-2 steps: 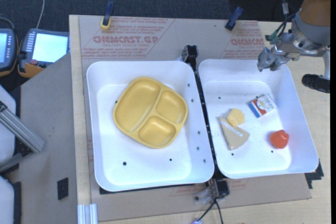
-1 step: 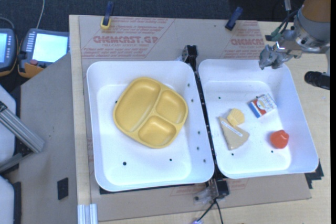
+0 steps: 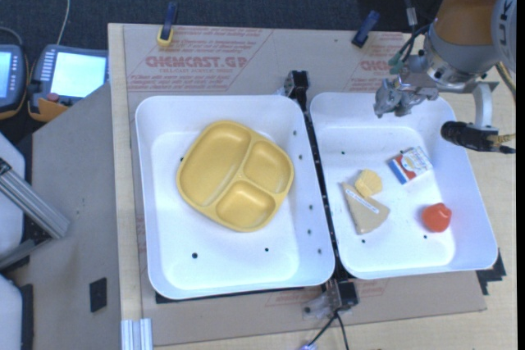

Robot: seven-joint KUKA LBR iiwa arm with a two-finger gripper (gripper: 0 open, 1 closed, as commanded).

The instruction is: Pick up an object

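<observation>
My gripper (image 3: pixel 392 104) hangs above the far edge of the right bin (image 3: pixel 410 258), with nothing visibly between its fingers. In that bin lie a small red, white and blue carton (image 3: pixel 409 165), a red rounded piece (image 3: pixel 436 217), a small yellow piece (image 3: pixel 369 182) and a tan wedge (image 3: pixel 366 211) just below it. All of these lie nearer the camera than the gripper. A yellow divided plate (image 3: pixel 236 174) rests in the left bin (image 3: pixel 221 270).
A raised divider (image 3: pixel 317 184) runs between the two bins, with a black clamp (image 3: pixel 296 83) at its far end. Blue and yellow clips (image 3: pixel 168 25) hold the cardboard base. Screens (image 3: pixel 70 74) stand off the bench at left.
</observation>
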